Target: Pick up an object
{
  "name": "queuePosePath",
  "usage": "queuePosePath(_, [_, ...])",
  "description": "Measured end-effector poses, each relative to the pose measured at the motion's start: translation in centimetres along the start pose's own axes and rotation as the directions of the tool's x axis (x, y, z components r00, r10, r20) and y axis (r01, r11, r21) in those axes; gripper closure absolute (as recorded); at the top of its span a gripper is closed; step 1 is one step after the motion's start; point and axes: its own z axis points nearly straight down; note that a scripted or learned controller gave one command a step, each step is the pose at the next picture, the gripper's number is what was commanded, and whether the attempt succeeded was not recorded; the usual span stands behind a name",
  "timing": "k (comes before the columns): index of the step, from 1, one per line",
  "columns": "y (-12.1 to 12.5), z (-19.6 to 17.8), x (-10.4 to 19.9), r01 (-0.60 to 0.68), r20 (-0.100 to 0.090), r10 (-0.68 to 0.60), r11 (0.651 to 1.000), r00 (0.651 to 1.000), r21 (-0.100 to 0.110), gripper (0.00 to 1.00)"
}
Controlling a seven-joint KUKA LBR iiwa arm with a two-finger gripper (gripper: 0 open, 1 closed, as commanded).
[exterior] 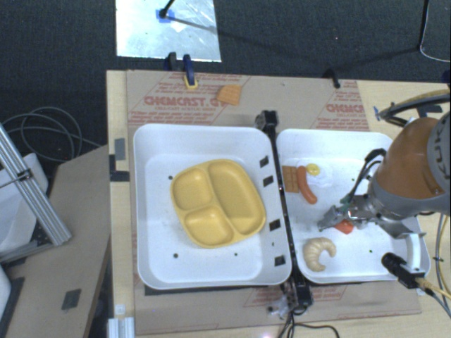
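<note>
Orange piece (344, 227) lies at the hand (332, 222).

Two white bins (151, 189) sat side by side. One yellow divided tray (217, 203) lay in one; the other held one croissant (319, 253), one sausage (306, 184) and one fried egg (315, 172)

We see even, fairly bright overhead light; both white bins (211, 136) look nearly washed out; the metal sheet (169, 20) at top glares bluish-white; shadows are soft and faint; the dark floor (56, 48) stays dim; focus is mildly soft and grainy throughout.
</note>
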Motion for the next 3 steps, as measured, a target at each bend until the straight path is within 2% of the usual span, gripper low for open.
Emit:
queuePosePath(1, [6.3, 1.8, -0.2, 0.006, 0.004, -0.006, 1.0, 1.0, -0.011, 0.0])
queuePosePath(2, [2.2, 1.8, -3.6, -0.002, 0.004, 0.002, 1.0, 1.0, -0.004, 0.0])
queuePosePath(3, [0.2, 1.8, -1.9, 0.001, 0.001, -0.001, 1.0, 1.0, -0.004, 0.0])
